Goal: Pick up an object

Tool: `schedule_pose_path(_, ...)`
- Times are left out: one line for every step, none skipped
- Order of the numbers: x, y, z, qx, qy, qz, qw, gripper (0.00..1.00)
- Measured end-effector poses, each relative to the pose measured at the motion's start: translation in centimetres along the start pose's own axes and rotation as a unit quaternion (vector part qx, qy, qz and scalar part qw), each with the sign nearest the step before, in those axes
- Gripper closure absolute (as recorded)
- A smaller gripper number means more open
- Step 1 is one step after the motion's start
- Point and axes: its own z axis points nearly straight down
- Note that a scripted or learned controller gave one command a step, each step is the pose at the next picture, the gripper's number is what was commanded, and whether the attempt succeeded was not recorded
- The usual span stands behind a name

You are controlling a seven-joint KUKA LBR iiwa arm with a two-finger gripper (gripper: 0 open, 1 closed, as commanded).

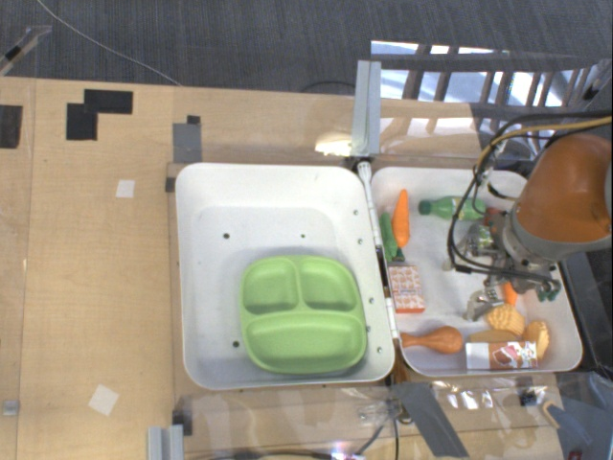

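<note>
The arm, with its orange band [570, 190], reaches into the right bin [426, 257] from the right. Its gripper [487, 300] hangs low over the bin's right part, just above a yellow waffle-like pastry [508, 322] and a small orange piece [511, 295]. Around it lie a carrot [401, 217], a green bottle [442, 207], a green stick [387, 233] by the left wall, a red-and-white box [406, 288], a brown drumstick [436, 339], a red-labelled can [503, 355] and a tan bread roll [539, 338].
The left bin [211, 257] holds a green divided plate [303, 314]. A metal post [365, 113] stands behind the wall between the bins. Black cables [469, 228] loop from the wrist over the right bin.
</note>
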Motion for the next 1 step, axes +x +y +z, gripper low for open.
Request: schedule_pose_path(-0.59, 0.03, -1.42, 0.003, -0.009, -0.003, 1.0000, 1.00)
